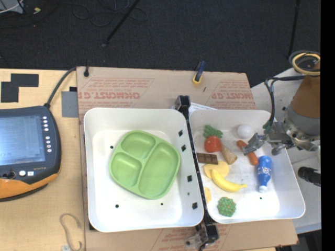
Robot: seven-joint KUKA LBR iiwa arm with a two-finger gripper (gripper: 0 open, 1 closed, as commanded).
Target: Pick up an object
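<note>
The right bin [293, 203] holds several toy foods: a red tomato with a green top [212, 141], a white egg [244, 130], an orange carrot [249, 153], a blue bottle [264, 173], a yellow banana [226, 182], green broccoli [226, 206], a brown chocolate bar [206, 159] and a tan wedge [228, 156]. My gripper [267, 144] hangs over the right bin's upper right part, just above the blue bottle's top and beside the carrot. Its fingers stand spread, open, with nothing between them.
The left bin [99, 208] bears a green divided plate [145, 163]. A tablet-like pendant [26, 145] lies on the bench at far left. A black divider [191, 161] runs between the bins. A blue and yellow clamp [198, 73] sits at the cardboard's back edge.
</note>
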